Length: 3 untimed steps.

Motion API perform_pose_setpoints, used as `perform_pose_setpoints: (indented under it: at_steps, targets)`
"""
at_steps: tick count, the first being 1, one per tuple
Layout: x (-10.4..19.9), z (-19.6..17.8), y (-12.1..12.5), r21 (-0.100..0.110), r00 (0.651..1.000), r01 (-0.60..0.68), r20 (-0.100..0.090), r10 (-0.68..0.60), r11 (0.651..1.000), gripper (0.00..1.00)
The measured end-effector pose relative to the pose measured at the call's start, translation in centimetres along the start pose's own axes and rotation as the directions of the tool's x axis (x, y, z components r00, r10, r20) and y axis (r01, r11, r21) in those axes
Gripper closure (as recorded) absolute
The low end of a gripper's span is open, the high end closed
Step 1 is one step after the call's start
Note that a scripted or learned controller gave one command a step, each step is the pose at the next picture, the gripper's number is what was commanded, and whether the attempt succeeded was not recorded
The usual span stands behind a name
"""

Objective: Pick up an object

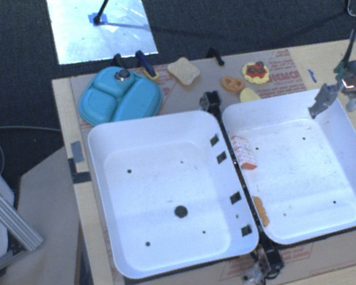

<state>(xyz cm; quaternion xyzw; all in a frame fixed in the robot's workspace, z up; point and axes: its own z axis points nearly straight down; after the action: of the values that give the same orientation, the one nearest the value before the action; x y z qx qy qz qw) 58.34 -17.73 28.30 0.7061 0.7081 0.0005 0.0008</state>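
In the right bin (353, 210), a white and red packet (242, 151) lies against the left wall. Further forward along the same wall is a small orange piece (260, 210). A small dark round object (180, 211) rests on the floor of the left bin (114, 184). My gripper (331, 100) hangs over the right bin's back right corner, away from all three objects, and nothing shows in it.
Behind the bins lie a blue divided tray (118, 95), a bread slice (184, 71), an orange toy (232, 83), a pizza-like toy (255, 71) and a yellow piece (249, 94). Black clips (224, 157) line the seam between the bins.
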Motion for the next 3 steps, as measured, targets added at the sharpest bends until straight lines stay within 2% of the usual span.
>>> perform_pose_setpoints:
  at_steps: [1,2,3]
  targets:
    - [6.8,10.5,3.9,0.004,1.0,0.008,-0.003,-0.008,1.0,0.0]
    - [-1.2,20.2,5.8,-0.004,1.0,-0.005,0.003,0.005,1.0,0.0]
    - [-2.9,19.6,8.7,-0.003,1.0,0.002,0.0,-0.002,1.0,0.0]
